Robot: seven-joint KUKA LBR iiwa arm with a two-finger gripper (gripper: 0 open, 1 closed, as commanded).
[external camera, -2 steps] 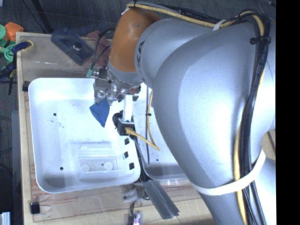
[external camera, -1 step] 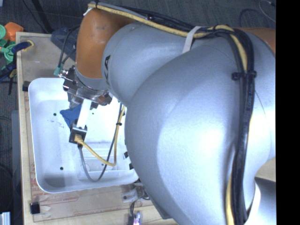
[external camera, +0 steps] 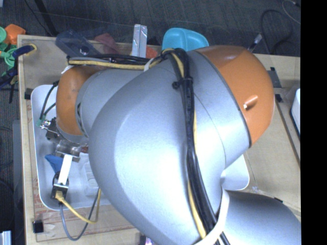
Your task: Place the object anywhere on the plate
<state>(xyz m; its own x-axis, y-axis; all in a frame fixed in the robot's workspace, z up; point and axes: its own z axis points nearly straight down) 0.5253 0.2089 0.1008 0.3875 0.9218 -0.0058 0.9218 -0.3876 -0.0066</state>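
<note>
My grey arm with its orange band fills most of the camera view and reaches down into the left white bin (external camera: 36, 102). The gripper (external camera: 65, 153) hangs low over that bin's left half, its tips lost against the wrist hardware. A small blue object (external camera: 51, 161) lies on the bin floor right beside the gripper, on its left side. Whether the two touch cannot be told. The arm hides most of both bins.
Behind the bins, along the bench's back edge, are a light blue bowl-like thing (external camera: 185, 39), an upright silver piece (external camera: 140, 39), a dark blue thing (external camera: 75, 44) and a reddish one (external camera: 105, 41). Green and orange items (external camera: 7, 46) sit off the bench's far left corner.
</note>
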